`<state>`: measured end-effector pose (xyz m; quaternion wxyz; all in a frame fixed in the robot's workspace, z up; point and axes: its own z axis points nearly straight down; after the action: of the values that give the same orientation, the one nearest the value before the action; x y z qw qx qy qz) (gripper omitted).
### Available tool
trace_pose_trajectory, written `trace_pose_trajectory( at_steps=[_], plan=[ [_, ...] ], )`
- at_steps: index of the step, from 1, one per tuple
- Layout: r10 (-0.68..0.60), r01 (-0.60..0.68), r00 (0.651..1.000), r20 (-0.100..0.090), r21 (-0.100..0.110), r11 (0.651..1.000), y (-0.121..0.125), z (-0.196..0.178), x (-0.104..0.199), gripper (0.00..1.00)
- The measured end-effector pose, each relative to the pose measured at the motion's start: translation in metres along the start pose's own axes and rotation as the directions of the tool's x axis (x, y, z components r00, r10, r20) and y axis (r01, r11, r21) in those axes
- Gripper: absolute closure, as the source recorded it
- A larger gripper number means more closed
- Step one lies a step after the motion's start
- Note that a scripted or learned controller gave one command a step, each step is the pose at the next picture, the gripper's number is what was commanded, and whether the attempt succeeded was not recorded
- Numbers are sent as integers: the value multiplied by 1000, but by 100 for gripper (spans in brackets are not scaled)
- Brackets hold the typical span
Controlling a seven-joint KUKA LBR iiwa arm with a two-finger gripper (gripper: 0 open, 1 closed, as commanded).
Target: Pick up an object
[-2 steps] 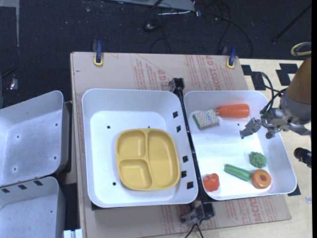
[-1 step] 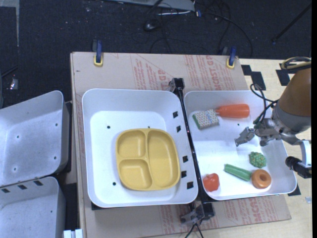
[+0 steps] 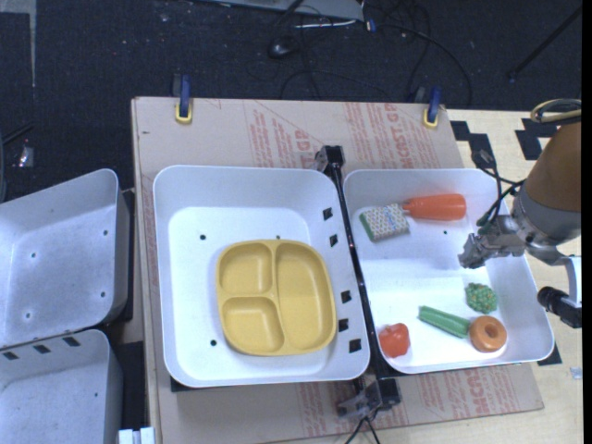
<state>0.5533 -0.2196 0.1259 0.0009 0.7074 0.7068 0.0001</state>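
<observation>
The right bin (image 3: 418,276) holds an orange carrot (image 3: 435,207) at the back, with a pale speckled sponge (image 3: 384,221) just left of it. Along the bin's front lie a red pepper (image 3: 394,339), a green stick-shaped vegetable (image 3: 445,321), a frosted donut (image 3: 487,333) and a small broccoli (image 3: 480,296). My gripper (image 3: 474,253) hangs over the right side of this bin, above the broccoli and to the right of bare floor. It is dark and small, and nothing shows between its fingers.
A yellow divided plate (image 3: 276,296) lies in the left bin (image 3: 185,248). A black divider (image 3: 350,266) runs between the bins. Two more white trays (image 3: 55,248) sit off the bench to the left. The arm (image 3: 555,183) enters from the right edge.
</observation>
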Motion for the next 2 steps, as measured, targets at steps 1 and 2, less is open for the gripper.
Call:
trace_pose_trajectory(
  at_steps=[1,2],
  plan=[
    [-3,3,1000,0,-1,1000,4,-42,0,100],
    [-4,4,1000,1,-2,1000,5,-104,0,100]
  ],
)
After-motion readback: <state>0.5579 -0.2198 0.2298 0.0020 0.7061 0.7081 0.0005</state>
